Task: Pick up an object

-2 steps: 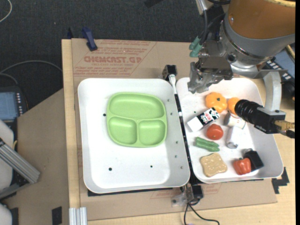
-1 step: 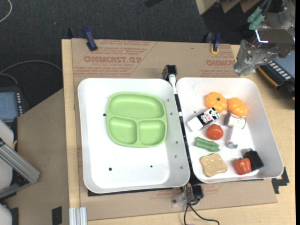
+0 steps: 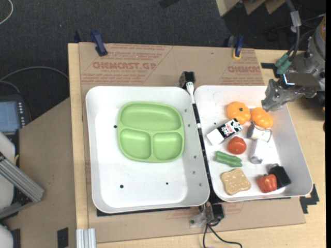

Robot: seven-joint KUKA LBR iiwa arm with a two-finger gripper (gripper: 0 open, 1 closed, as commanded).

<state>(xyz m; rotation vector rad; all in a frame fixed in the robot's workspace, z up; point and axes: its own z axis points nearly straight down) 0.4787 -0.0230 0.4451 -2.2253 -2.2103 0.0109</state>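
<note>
Right bin (image 3: 297, 154): toy foods all lying loose, none lifted. End effector (image 3: 270, 103) above the far edge near an orange pumpkin (image 3: 262, 118); finger spread cannot be told. Pick judged not yet begun.

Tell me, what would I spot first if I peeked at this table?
Probably the big green plate with three sections, lying in the left bin. Next, the pile of toy food in the right bin: two orange pumpkins, a red tomato and a slice of toast.

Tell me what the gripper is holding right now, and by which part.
Nothing visibly held: the gripper hovers at the right bin's far edge, just right of the orange pumpkins.
</note>
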